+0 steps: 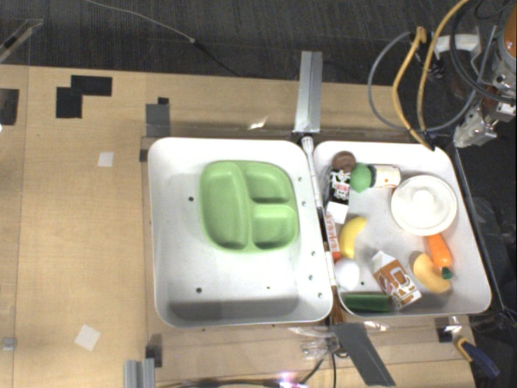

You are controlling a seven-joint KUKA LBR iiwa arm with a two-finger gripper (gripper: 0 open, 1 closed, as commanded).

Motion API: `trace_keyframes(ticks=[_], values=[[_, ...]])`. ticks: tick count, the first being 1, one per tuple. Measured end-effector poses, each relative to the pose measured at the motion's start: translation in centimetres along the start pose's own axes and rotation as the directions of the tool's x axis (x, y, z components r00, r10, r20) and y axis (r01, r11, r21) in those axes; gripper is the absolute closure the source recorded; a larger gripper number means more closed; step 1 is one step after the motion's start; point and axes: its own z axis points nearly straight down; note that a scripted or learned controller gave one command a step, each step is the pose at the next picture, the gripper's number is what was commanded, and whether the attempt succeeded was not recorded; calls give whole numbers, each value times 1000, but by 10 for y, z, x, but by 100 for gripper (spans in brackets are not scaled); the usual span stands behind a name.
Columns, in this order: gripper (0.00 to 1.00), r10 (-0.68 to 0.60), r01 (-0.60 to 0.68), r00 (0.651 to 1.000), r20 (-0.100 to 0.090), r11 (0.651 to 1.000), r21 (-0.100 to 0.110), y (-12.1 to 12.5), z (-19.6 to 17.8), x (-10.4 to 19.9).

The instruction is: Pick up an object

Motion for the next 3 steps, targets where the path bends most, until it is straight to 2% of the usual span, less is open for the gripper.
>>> trace_keyframes(ticks=[1,2,3], values=[[100,-1,1,1000,0,1000,1,0,15,0],[100,7,-7,1000,4,1000,1,20,52,-86],[100,2,-2,1000,0,1000,1,9,35,-47]])
